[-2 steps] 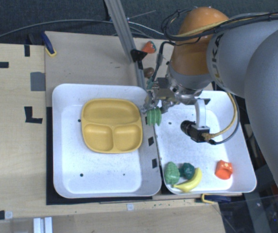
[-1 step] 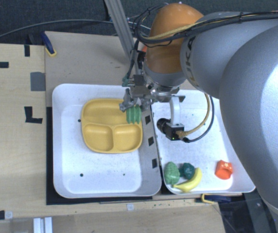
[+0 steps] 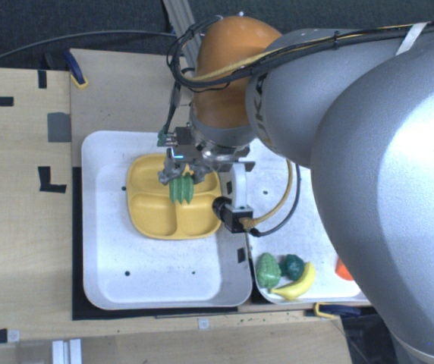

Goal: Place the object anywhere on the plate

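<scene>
Camera view: I find the hand (image 3: 180, 171) poised over the yellow plate (image 3: 150, 203), which sits in the left white bin (image 3: 99, 226) on the desk (image 3: 20, 233). The green object (image 3: 181, 190) hangs directly below the hand, its upper end caught between the two fingers, so I record the hand as pinching it. The long axis of the object runs roughly along the line of the fingers, pointing toward the near edge of the view, and its lower end lies over the plate's right half, close to the ridge that divides the compartments. I cannot tell whether it touches the plate surface or hangs just above it. The deciding relation is vertical: object straight under the hand, plate straight under the object, so in my judgement only a short lowering and a release remain. The object is a small, ribbed, leafy-green piece, apparently a toy vegetable; finer detail is not legible. In the right white bin (image 3: 274, 196) I note a green item (image 3: 268, 268), a darker green item (image 3: 294, 266) and a toy banana (image 3: 299, 283), well apart from the plate.
</scene>
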`<state>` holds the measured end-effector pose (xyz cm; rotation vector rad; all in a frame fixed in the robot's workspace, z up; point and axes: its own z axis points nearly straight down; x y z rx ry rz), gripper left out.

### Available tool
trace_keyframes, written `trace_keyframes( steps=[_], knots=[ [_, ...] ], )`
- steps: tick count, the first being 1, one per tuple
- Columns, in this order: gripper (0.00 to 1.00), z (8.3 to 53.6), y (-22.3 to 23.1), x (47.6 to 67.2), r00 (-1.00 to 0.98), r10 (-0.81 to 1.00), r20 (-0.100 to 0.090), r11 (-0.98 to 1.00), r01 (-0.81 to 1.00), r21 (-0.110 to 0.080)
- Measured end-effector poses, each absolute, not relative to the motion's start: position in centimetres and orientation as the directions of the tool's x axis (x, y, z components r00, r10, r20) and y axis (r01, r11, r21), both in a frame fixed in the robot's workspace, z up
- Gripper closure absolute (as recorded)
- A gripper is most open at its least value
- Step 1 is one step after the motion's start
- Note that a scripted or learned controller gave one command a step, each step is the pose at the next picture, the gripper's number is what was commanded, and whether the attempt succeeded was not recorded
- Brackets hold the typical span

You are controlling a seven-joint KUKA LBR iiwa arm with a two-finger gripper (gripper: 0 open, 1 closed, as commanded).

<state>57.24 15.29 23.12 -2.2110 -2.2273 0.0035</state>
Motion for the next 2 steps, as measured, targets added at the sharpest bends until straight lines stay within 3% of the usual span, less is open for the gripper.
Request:
trace_keyframes(
  steps=[1,2],
  knots=[
    [1.00,23.71,20.75,58.15,-0.008,1.000,0.002,0.008,1.000,-0.001],
    [0.00,23.69,20.39,58.15,-0.003,1.000,-0.001,0.003,1.000,-0.002]
  ],
)
